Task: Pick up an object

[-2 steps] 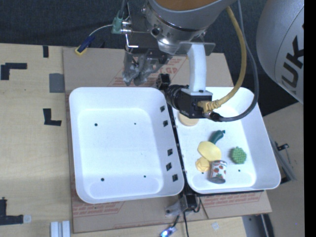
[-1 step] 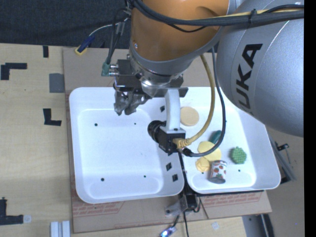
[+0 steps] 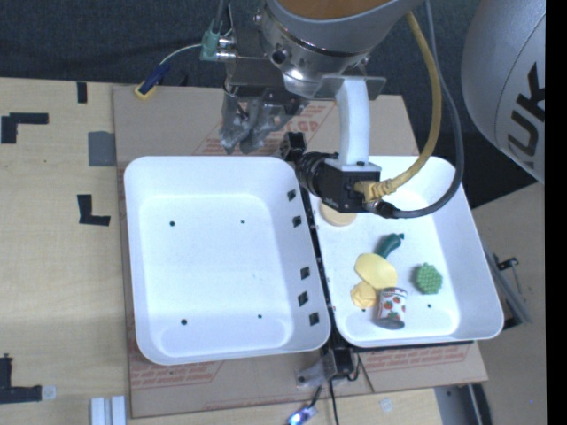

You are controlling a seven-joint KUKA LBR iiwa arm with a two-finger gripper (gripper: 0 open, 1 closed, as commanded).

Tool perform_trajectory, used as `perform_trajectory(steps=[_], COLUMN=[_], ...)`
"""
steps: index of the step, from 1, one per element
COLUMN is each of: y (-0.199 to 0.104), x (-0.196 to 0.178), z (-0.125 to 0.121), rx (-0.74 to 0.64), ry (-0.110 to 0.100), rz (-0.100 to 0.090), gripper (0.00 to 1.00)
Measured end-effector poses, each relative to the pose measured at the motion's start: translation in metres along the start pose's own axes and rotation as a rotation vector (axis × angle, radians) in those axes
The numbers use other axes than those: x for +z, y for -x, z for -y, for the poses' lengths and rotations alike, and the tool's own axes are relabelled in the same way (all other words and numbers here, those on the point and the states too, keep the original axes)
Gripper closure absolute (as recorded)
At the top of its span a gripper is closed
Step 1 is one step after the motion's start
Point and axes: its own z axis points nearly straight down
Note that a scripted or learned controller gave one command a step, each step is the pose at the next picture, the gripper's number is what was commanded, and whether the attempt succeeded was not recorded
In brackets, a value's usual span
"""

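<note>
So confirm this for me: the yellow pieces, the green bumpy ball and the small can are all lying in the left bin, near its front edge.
Not quite: the bin is wrong. In the camera view the yellow pieces, the green bumpy ball and the small can lie in the right bin, near its front edge, not in the left bin.

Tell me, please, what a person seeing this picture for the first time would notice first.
The big grey and orange arm fills the top and hangs over the far edge of the bins. Next comes the small cluster in the right bin: a yellow object, a green bumpy ball and a small can.
</note>
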Motion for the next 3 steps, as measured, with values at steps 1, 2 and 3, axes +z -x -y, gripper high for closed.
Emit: perform_trajectory(steps=[1, 2, 3], y=[0.001, 0.0, 0.001], x=[0.118, 0.015, 0.131], z=[0.002, 0.0, 0.002], rx=[0.002, 0.0, 0.002], ry=[-0.022, -0.001, -0.021], rz=[0.011, 0.0, 0.011], gripper=[1.0, 1.0, 1.0])
